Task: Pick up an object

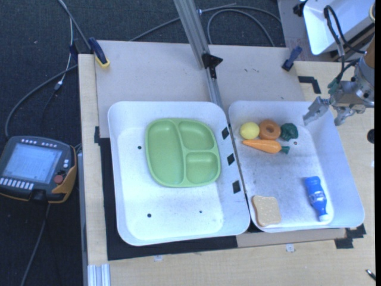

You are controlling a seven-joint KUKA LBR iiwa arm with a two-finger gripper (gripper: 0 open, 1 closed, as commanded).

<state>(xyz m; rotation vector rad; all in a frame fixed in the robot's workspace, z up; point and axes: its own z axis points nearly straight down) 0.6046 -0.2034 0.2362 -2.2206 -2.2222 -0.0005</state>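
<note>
Lying left of and below the open jaws: broccoli.

A robotics lab test station.
A teach pendant lies on dark carpet left of the desk, loose cables trail past its far edge, and blue clamps grip its far corners.

I watch through one fixed camera set high above the bench, looking down at a slant, far enough back to take in both white bins and surrounding floor.
</note>
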